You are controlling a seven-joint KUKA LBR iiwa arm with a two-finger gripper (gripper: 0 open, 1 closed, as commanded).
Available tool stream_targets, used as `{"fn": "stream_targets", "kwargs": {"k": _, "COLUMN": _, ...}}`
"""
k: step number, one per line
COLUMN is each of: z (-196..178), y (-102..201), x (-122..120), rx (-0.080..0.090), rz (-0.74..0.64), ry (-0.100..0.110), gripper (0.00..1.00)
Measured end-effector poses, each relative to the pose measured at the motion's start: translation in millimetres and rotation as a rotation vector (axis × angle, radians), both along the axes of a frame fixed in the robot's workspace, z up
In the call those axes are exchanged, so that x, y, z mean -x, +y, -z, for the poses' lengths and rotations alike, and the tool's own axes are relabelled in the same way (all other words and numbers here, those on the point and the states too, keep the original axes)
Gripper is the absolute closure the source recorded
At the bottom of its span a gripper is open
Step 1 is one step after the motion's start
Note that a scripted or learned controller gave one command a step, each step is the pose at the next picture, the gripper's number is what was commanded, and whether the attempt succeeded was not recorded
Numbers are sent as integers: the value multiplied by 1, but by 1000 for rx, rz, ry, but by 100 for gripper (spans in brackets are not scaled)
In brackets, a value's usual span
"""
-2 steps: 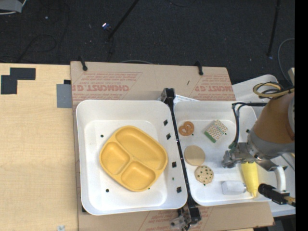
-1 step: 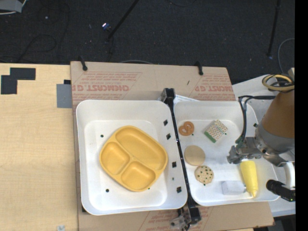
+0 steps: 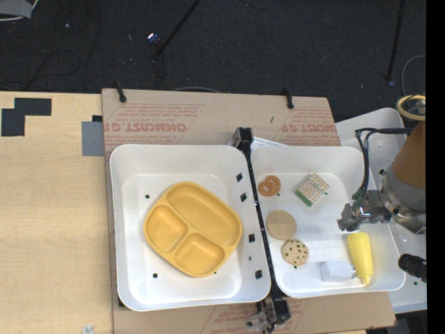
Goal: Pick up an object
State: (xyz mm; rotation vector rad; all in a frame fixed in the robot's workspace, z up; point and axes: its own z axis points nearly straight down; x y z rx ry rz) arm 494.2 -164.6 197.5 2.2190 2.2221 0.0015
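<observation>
Currently gripper (image 3: 351, 218), finger state n/k, hovering just above yellow mustard bottle (image 3: 361, 256), bottle's long axis lying near-vertical in frame, directly below it.

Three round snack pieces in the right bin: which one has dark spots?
The chocolate-chip cookie, lowest of the three. The plain tan disc above it is unmarked; the brown pretzel has holes.
</observation>
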Motion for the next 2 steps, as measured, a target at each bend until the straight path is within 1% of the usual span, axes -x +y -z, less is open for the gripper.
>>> {"fn": "stream_targets", "kwargs": {"k": 1, "z": -21, "y": 0, "x": -1, "rx": 0, "rz": 0, "ry": 1, "gripper": 100}}
{"fn": "stream_targets", "kwargs": {"k": 2, "z": -31, "y": 46, "x": -25, "rx": -2, "rz": -4, "ry": 3, "gripper": 100}}
